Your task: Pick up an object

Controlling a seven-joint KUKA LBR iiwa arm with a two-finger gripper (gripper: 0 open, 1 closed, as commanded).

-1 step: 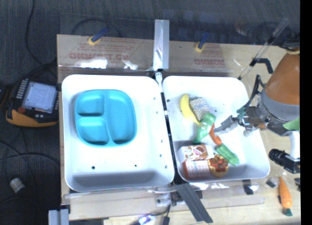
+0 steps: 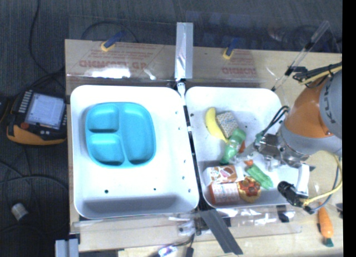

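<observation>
The grey arm with the orange band [image 2: 314, 118] reaches in from the right, and its end effector [image 2: 271, 149] hangs over the right-hand shallow white bin [image 2: 251, 95], by that bin's right wall; whether it is spread or pressed together cannot be told from this view. No object is seen in its grip. The candidate objects lie to its left and lower left, clustered in the middle and lower part of that bin: a yellow plastic banana [image 2: 213, 123] with its long axis running roughly top to bottom, a grey speckled sponge-like block [image 2: 227, 120] touching it, a green plastic bottle-shaped item [image 2: 233, 144] lying at a slant just below, an orange and green toy carrot [image 2: 259, 174] nearest the end effector, just below and left of it, and a red-labelled cylindrical can [image 2: 223, 186] lying on its side along the bottom wall beside a small reddish toy [image 2: 250, 188]. In my judgement the carrot is the closest target, though crowded against the can group. Open room exists in the bin's upper right floor. The left-hand white bin [image 2: 80, 156] holds a blue divided plastic tray [image 2: 119, 133], well apart. An orange tool [image 2: 325, 226] lies on the surface outside the bins.
</observation>
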